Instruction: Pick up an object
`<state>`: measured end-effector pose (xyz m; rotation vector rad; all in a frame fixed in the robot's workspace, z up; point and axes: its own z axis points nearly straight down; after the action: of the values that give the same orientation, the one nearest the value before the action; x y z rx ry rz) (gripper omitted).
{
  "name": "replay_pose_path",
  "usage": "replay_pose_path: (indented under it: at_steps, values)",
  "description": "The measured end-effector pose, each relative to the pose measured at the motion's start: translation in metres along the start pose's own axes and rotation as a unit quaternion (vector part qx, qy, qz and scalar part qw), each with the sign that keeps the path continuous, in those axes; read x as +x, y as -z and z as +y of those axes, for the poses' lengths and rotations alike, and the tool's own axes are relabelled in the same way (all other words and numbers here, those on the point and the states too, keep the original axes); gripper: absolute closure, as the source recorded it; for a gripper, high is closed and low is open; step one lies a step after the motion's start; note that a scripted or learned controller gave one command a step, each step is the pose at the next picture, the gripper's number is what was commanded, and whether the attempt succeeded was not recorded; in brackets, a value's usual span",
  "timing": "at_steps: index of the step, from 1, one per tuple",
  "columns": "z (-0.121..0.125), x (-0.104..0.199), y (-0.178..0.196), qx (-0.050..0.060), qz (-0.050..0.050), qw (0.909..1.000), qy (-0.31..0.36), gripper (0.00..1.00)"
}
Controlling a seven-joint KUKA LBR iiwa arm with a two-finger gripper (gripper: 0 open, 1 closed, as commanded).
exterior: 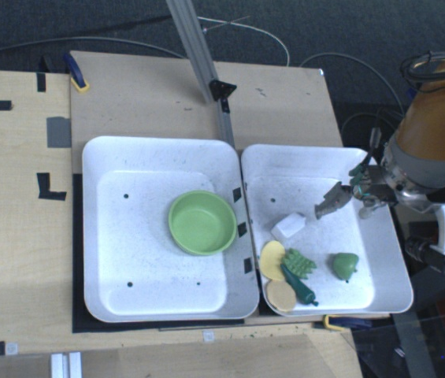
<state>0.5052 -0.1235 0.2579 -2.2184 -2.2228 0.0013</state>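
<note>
Green bowl (202,223) in left bin (104,211)

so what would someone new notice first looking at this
Probably the round light-green plastic bowl, alone in the left shallow white bin. Next, the cluster in the right white bin: a small white block, a yellow and green toy vegetable piece and a green toy pepper. The grey two-finger gripper hangs above that bin, near the block.
</note>
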Motion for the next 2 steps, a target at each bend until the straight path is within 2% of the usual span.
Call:
replay_pose_path:
  at_steps: [1,2]
  values:
    - [0.0,0.0,0.0,0.0,0.0,1.0,0.0,0.0]
    - [-0.004,0.002,-0.044,0.002,0.0,1.0,-0.001,0.0]
